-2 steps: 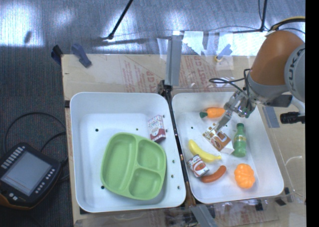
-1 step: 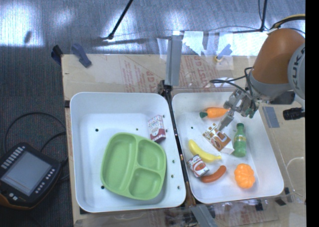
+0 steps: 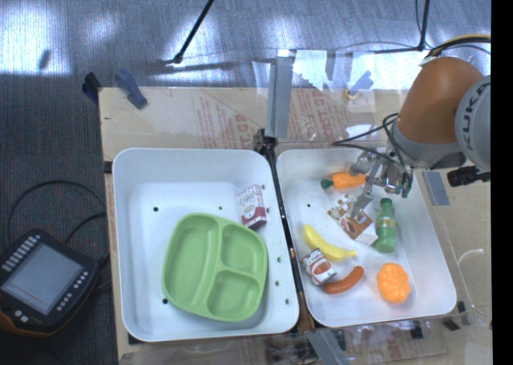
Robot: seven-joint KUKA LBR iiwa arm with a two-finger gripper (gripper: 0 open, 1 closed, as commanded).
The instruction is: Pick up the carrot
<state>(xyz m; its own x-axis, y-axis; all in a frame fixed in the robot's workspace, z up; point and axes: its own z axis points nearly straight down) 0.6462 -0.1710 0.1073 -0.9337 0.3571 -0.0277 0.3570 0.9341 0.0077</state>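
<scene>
One carrot [image 3: 346,181] upper right bin [image 3: 437,275], just left of gripper [image 3: 383,180].
Gripper's grip state unclear; cannot tell.

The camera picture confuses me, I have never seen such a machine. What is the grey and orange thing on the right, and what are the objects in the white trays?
It is a robot arm, seen from one fixed camera above the bench. Its gripper is over the right bin, close to the carrot, which it should pick up. I cannot see that it holds anything. That bin also has toy food: a banana, a sausage, a green bottle, an orange pumpkin-like piece and two small cartons. The left bin has a green divided plate and another carton.
</scene>
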